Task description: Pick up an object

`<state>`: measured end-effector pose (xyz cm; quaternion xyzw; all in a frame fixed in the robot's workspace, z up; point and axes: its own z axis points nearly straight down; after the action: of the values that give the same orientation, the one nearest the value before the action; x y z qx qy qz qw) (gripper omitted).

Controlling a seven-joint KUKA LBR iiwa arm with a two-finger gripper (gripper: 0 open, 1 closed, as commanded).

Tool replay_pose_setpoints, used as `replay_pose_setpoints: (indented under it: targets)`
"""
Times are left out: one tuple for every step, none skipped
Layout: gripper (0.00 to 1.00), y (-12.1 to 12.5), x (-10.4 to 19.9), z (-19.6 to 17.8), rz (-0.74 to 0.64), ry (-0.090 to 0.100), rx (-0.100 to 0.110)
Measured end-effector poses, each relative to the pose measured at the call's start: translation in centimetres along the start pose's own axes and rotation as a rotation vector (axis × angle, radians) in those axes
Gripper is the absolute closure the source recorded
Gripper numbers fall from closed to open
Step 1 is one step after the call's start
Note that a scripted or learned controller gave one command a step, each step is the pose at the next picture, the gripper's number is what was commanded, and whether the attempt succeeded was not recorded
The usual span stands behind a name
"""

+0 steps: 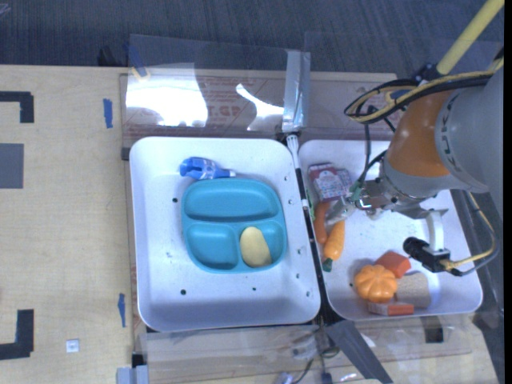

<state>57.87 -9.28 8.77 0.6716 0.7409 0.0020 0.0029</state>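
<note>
Presently the gripper point(350, 204) sits low in the right bin point(464, 298), at its left side beside the divider wall; whether the fingers are wide, narrow or holding anything cannot be told, as cabling and glare obscure them. Directly around it lie a red-and-white packet point(328, 181) toward the far edge and an orange carrot point(334, 240) just below, the carrot close against the bin's left wall. Nearer the front edge sit an orange pumpkin point(376, 282), a red block point(394, 262) touching it, and a pale cylinder point(412, 290) beside them. The grey arm point(472, 138) covers the bin's far right corner. Bare white floor remains in the middle of the right bin. The left bin point(152, 294) holds a blue divided tray point(232, 222) with a yellow lemon-like item point(255, 246) in one compartment, and a small blue object point(198, 167) lies behind the tray. The worktop point(56, 214) to the left is wooden.
</note>
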Motion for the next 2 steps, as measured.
replay_pose_setpoints:
  targets:
    - [1.00,0.18,-0.05,-1.21,-0.001,-0.002,-0.006]
    - [0.00,0.14,-0.03,-1.13,-0.001,-0.002,-0.004]
